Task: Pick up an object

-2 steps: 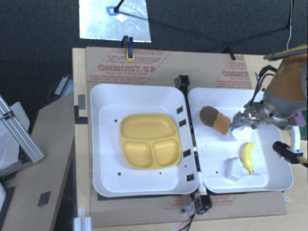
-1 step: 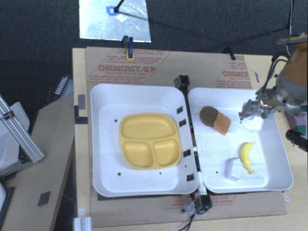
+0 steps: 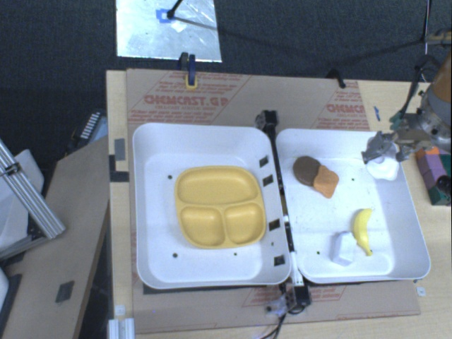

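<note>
The right bin [image 3: 402,210] holds a brown round piece [image 3: 306,169] touching an orange block [image 3: 326,182] near its far left. A yellow banana [image 3: 363,230] lies toward the front, with a small pale block [image 3: 342,249] beside it on its left. A white lump [image 3: 385,169] rests at the far right side of this bin. My gripper [image 3: 381,151] hangs just above that white lump, at the bin's far right corner, with the arm reaching in from the right. Nothing is visibly held.
The left bin [image 3: 152,189] carries a yellow divided plate [image 3: 215,205]. A black hinge strip [image 3: 277,196] runs between the bins. Coloured items [image 3: 432,171] sit on the bench right of the right bin. Cardboard lies under both bins.
</note>
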Tool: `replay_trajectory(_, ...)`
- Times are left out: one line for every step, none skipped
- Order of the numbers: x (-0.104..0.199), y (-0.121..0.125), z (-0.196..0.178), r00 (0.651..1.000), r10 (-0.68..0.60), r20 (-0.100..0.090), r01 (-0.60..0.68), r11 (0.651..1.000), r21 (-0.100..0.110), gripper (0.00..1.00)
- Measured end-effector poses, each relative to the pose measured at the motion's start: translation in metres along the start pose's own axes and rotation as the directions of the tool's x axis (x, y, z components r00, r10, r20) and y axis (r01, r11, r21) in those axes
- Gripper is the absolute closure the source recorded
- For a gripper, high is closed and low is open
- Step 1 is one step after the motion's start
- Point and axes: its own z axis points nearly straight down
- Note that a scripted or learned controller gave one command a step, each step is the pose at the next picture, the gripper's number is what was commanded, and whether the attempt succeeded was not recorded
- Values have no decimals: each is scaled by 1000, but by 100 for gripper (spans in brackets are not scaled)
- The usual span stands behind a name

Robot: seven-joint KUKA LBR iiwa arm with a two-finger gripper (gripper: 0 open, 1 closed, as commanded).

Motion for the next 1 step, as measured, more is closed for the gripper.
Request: replay_trajectory(52,6,15,1000,-4,-4,4,1000,6,100)
